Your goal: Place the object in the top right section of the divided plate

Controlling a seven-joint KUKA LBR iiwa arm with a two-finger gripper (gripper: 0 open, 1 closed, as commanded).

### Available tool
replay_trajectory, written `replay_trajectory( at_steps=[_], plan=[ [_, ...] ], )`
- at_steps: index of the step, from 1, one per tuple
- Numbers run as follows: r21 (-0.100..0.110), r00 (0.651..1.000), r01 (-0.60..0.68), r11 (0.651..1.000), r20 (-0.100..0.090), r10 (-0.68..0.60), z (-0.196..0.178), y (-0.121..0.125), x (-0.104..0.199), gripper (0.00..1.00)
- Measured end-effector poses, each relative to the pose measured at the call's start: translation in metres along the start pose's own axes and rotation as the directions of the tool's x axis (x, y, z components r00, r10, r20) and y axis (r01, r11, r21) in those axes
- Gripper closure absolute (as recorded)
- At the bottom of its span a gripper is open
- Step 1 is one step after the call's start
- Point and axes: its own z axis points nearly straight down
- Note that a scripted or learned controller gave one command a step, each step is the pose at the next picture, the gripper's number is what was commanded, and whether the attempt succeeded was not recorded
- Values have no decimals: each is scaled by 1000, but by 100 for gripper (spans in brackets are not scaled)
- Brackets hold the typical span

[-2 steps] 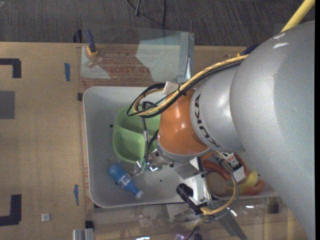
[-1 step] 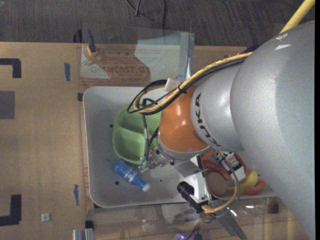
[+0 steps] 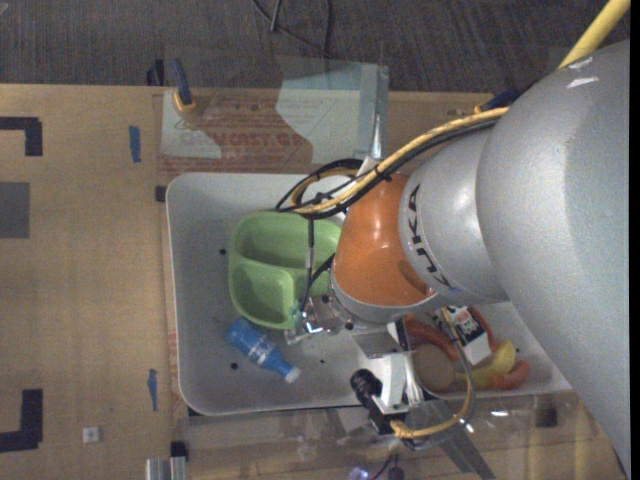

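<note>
The task's object cannot be picked out with certainty. A blue bottle (image 3: 260, 349) with a white cap lies on its side on the floor of the white bin (image 3: 190, 268), just off the lower edge of the green divided plate (image 3: 268, 268) and not touching it as far as can be seen. Its cap end points toward the bin's near wall.

The plate rests on the bin floor toward the middle, and two of its sections are in sight, separated by a raised ridge; both visible sections look bare. The rest of the plate is covered by the arm (image 3: 500, 188).

The arm's orange band and grey wrist hang right over the plate's right side. The gripper (image 3: 310, 320) sits below the band at the plate's lower right edge, close to the bottle, but its tips are too hidden and dark to make out, so whether it is spread or closed, or has hold of anything, cannot be told.

Further right in the bin, partly under the arm, lie a brown round thing (image 3: 436, 368), a yellow banana-like piece (image 3: 497, 364), and an orange-red piece (image 3: 516, 372) huddled together near the bin's near wall.
</note>
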Motion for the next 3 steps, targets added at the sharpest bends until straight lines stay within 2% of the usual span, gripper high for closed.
replay_trajectory(
  at_steps=[1,2,3],
  plan=[
    [10,997,74,997,9,-74,1,4,-1,100],
    [-1,987,-161,987,12,161,2,13,24,100],
    [0,991,136,991,14,-136,1,4,-11,100]
  ],
)
